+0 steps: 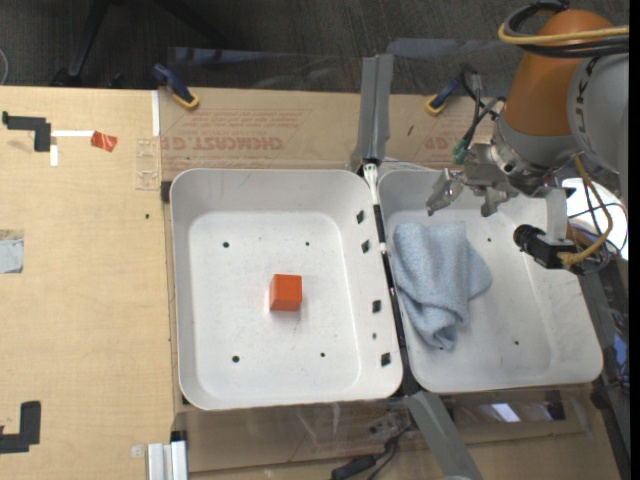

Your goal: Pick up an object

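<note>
An orange-red cube (286,293) sits near the middle of the left bin (200,268). A crumpled light-blue cloth (436,276) lies in the left half of the right bin (540,348). My gripper (463,199) hangs above the back of the right bin, just beyond the cloth's far edge. Its two fingers are spread apart with nothing between them. The grey arm with its orange band (548,88) comes in from the upper right.
A metal divider (377,218) runs between the two bins. Clamps (178,88) hold the cardboard sheet behind the bins. Black cables (545,246) hang beside the wrist over the right bin. A wooden board with small markers lies to the left.
</note>
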`<state>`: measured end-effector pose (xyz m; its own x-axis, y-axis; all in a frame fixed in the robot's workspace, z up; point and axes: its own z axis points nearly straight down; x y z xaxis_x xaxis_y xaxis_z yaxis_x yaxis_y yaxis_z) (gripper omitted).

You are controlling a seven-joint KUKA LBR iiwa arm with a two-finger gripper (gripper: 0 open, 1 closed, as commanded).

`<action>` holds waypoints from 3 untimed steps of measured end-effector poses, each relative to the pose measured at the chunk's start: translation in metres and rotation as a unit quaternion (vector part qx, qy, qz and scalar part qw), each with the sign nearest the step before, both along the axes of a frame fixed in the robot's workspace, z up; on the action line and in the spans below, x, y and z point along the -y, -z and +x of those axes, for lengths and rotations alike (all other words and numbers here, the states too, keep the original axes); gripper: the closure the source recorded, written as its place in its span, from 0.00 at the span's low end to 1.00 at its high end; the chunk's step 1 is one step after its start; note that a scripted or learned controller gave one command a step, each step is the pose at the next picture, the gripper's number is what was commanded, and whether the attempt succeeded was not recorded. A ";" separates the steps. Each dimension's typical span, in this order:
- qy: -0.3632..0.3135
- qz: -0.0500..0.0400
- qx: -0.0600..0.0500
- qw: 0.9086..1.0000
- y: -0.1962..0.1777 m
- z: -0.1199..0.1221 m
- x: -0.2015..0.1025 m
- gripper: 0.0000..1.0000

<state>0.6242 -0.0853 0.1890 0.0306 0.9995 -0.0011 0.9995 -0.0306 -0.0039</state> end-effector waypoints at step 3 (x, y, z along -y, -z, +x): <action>-0.091 0.001 0.000 0.996 0.042 0.014 0.028 1.00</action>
